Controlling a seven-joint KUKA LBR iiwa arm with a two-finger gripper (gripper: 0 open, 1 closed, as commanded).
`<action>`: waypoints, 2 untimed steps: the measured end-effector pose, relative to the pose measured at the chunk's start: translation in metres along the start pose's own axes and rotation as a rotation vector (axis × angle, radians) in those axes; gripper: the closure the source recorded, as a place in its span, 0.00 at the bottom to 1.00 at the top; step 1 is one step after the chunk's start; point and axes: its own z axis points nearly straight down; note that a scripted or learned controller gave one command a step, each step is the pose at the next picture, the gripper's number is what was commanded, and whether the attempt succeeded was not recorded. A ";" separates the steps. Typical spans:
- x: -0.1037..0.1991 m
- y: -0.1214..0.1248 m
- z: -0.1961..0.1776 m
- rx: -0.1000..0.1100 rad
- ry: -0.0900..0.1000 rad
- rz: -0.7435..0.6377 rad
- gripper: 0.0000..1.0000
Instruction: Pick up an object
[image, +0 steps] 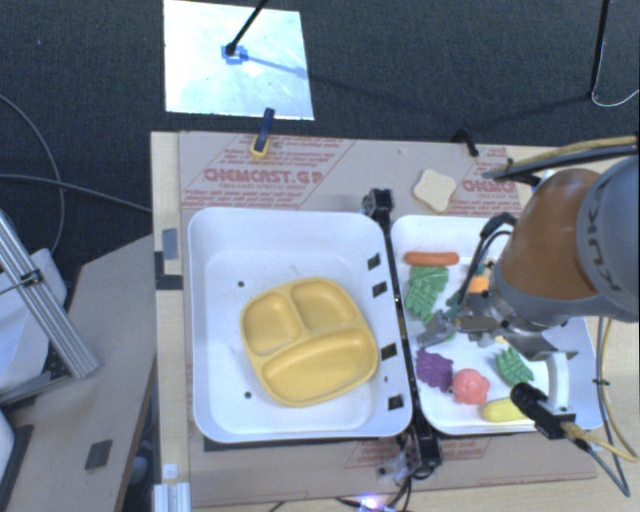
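My gripper (437, 331) hangs over the right bin (420, 236), and I cannot tell how it stands. Just under it lies a bumpy green leafy toy (426, 292), beside the bin's left wall. A smooth orange hot dog (431, 258) sits by the far edge. A purple toy (434, 369), pink ball (471, 385) and yellow piece (502, 409) crowd the near edge.

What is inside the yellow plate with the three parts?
The yellow plate in the left bin has nothing visible in its three sections. Whatever lies beneath it is covered.
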 end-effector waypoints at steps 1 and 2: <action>-0.048 -0.001 0.046 0.004 -0.001 0.003 0.00; -0.045 0.000 0.044 0.001 0.000 -0.001 0.00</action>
